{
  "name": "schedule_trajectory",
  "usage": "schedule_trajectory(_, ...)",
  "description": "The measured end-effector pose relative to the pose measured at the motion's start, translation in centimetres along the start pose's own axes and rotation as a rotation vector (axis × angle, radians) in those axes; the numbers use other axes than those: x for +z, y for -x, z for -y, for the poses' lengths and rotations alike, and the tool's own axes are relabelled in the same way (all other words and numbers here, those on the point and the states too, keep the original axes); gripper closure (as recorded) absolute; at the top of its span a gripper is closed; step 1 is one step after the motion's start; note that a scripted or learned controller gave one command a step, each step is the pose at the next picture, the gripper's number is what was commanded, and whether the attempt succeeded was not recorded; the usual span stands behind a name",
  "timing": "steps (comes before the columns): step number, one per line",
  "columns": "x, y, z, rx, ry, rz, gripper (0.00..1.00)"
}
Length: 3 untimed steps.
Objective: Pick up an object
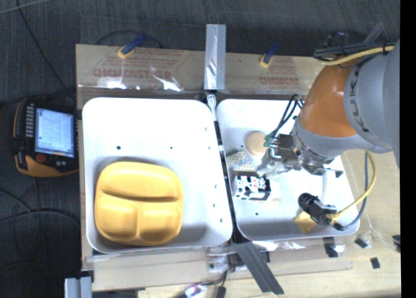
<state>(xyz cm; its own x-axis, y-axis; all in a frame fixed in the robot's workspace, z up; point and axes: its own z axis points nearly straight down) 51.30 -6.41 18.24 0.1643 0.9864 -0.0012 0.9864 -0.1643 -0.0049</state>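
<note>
**Reaching into the right bin**

Camera view: we see the gripper low in the right bin, just above a black-and-white object; a tan ball lies beside. Its opening we cannot tell. Next, we judge, descend and close.

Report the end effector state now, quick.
End effector: low in the right bin, over the black-and-white object; open or shut cannot be told, and no object can be seen in its grasp.

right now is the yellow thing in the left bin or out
In: the yellow thing lies inside the left bin, at its near end.
</note>
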Motion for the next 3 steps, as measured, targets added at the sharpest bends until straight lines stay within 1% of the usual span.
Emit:
schedule_trajectory(1,-16.5,2.6,-1.3,0.567,0.004,0.003,1.0)
schedule_trajectory(2,-10.4,1.1,-2.0,0.899,0.0,0.003,1.0)
schedule_trajectory(3,-25.2,8.0,-2.9,1.154,0.004,0.001,1.0)
